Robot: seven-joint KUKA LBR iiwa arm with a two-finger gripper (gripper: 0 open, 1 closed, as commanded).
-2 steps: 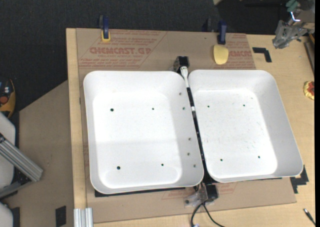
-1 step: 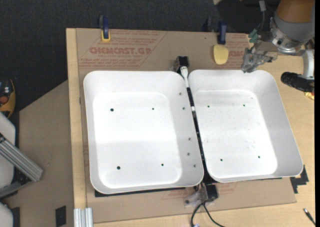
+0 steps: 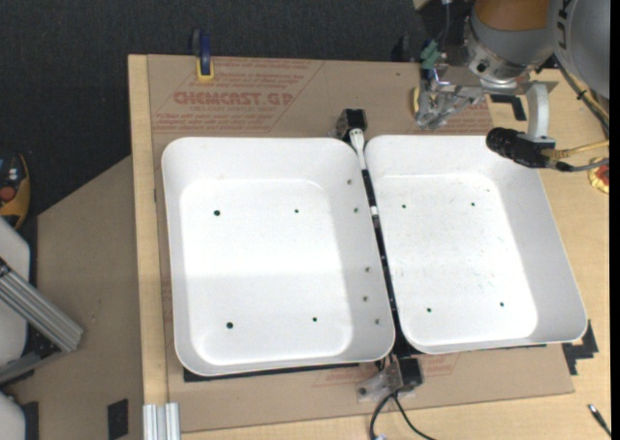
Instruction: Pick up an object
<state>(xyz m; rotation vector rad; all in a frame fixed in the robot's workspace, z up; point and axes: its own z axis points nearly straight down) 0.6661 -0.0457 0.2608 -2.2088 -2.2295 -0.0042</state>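
My gripper hangs above the brown board just beyond the far left corner of the right bin. It is raised, outside both bins, under the orange-banded wrist at the top right. The white floor of the right bin shows small dark specks and several black dots. The left bin shows its white floor with black dots as well.
A black clamp sits at the far end of the seam between the bins, and another clamp at the near end. A black knob on the arm overhangs the right bin's far rim. A blue-and-yellow clip stands at the board's far left edge.
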